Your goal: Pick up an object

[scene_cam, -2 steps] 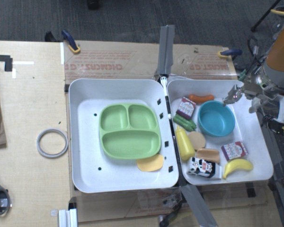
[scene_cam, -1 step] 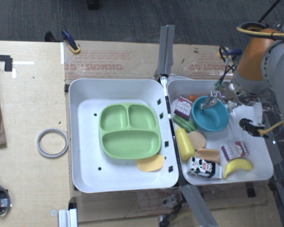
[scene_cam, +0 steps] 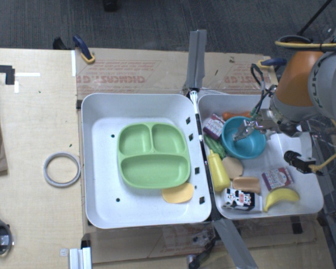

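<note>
Hovering gripper [scene_cam: 247,130] over blue bowl [scene_cam: 243,139] (grip state unclear), yellow bottle [scene_cam: 217,171], banana [scene_cam: 281,197] crowding nearby

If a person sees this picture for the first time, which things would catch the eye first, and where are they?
The green divided plate lies in the middle of the left bin, with a yellow chip-like piece at its lower edge. In the crowded right bin, the gripper is over the blue bowl; a banana lies near the front.

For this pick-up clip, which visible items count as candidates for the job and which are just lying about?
In play:
gripper over the blue bowl
banana
yellow bottle
green divided plate

Lying about, outside the bins:
tape ring
scissors
blue clamp
</note>
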`<state>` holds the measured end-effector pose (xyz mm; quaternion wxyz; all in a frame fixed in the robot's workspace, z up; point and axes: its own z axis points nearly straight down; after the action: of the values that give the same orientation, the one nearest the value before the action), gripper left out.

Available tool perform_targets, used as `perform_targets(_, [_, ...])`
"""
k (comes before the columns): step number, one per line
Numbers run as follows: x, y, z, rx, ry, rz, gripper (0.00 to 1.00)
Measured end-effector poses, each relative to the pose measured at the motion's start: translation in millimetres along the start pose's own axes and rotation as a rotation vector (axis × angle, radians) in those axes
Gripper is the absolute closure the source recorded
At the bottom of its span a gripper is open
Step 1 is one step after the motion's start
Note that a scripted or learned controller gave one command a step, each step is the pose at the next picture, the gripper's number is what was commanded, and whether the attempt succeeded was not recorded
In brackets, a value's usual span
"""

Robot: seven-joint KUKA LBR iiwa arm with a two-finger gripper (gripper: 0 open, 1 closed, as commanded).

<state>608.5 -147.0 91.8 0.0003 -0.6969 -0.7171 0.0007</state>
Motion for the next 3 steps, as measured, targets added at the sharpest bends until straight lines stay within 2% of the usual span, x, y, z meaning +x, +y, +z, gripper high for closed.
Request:
perform_targets(1, [-2.3, 0.2, -10.4, -0.001, -0.002, 0.004, 1.00])
perform_targets(2, [62.6, 22.8, -104.8, 0.000, 0.000, -0.067, 1.00])
perform_targets(3, [39.3, 9.1, -37.4, -0.004, -0.013, -0.301, 1.00])
